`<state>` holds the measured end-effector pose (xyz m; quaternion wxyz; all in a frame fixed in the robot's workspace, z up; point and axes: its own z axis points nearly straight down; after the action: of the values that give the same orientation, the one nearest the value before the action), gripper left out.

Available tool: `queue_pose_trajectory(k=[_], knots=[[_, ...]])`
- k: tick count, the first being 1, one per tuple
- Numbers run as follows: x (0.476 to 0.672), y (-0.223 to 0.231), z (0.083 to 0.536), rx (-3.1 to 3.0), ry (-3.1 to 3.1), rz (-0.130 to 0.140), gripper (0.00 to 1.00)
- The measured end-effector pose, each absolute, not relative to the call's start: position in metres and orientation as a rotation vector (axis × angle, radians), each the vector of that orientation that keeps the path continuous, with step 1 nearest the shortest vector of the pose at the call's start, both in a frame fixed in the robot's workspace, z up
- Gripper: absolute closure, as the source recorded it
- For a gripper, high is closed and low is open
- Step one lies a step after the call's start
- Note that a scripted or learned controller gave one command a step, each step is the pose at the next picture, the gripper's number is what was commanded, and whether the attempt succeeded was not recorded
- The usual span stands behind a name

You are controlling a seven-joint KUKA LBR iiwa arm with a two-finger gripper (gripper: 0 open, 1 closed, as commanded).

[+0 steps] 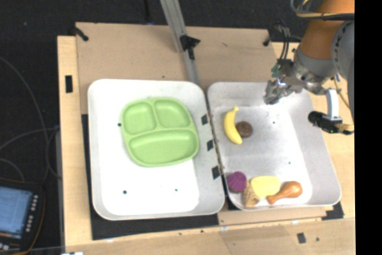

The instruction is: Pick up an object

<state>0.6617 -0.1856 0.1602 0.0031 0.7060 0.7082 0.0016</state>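
One gripper (273,95) above right bin's (310,128) far edge

Banana (232,126) touching brownish, perhaps chocolate, ball (244,128)

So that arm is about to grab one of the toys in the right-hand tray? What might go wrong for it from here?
A few things, likely:
1. The banana lies touching a small brown item, so the pincer may nudge or catch both.
2. The purple piece, yellow piece and orange-brown toy crowd the right bin's near corner, leaving little room beside its wall.
3. The pincer hangs near the bin's far rim and may clip it.
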Motion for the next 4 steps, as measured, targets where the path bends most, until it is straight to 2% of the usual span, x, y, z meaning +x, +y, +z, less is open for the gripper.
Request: queue_pose_trajectory(k=[1,4], knots=[[0.663,-0.188,0.207,2.211,2.222,0.005,1.0],[0.634,-0.032,0.237,2.213,2.23,0.004,1.0]])
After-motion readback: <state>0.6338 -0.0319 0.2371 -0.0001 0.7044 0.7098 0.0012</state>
